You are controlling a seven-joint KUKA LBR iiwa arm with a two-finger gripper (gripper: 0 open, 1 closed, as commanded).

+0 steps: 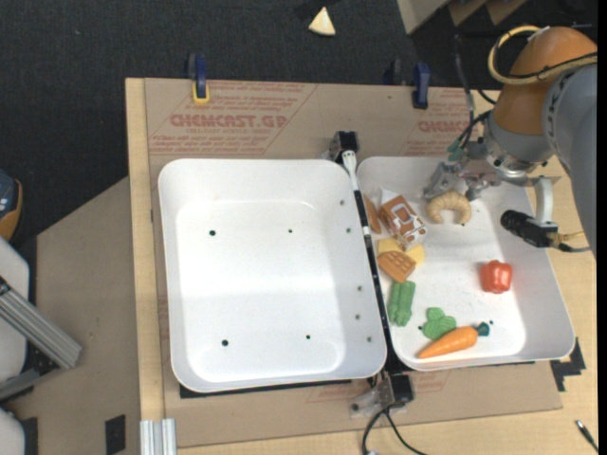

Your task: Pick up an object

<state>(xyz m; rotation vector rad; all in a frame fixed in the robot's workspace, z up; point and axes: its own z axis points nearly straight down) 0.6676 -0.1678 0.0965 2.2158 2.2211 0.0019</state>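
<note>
Gripper (457,180) sits at the right bin's (555,322) 12 o'clock end, right over the croissant (449,207); fingers look spread around its top, but whether they've closed on it I can't tell, too small and partly masked by the wrist. No object is visibly clamped, so treat it as not held. The croissant lies on the bin floor near the back wall, well apart from the red pepper (496,276) at 4 o'clock of it. Risks: its curved, tapered shape could squirt out sideways when the jaws close, or a pinch on one horn could rotate it and drop it on the lift. The printed carton (400,221) sits just beside it at 8 o'clock, so a nudge that way could shove the croissant into the carton, waffle piece (397,264) and pickle (401,302) along the divider. The carrot (449,341) and green piece (437,322) at 6 o'clock look out of harm's way. The left bin (180,254) isn't involved.
</note>
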